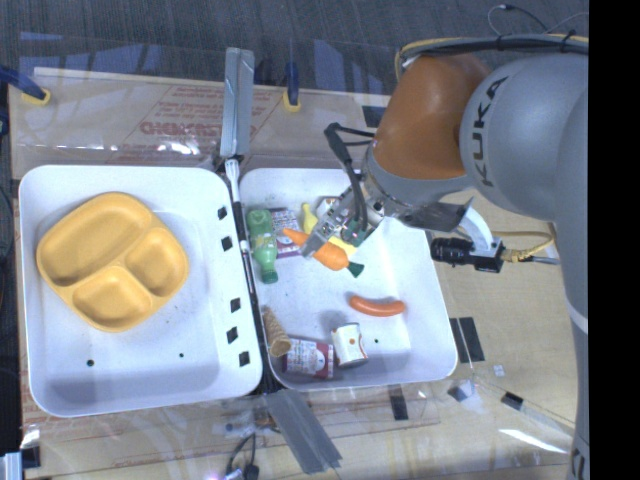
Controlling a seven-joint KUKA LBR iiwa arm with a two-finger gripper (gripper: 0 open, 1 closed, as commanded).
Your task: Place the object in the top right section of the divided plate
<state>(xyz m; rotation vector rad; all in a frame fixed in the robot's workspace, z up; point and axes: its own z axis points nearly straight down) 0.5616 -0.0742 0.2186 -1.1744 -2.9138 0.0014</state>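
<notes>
my pincer (340,230) is down in the right bin at the small orange toy carrot (331,257); grip unclear. still picking; next, lift it to the yellow divided plate (110,258).

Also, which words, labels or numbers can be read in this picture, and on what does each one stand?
"KUKA": on the grey arm.
Red print on the clear sheet behind the bins: too blurred to read.
Labels on the small carton and the green bottle: too small to read.

claw (338,230) over right bin (425,308) | at toy carrot (331,256) | yellow divided plate (110,258) in left bin (60,378)
</notes>
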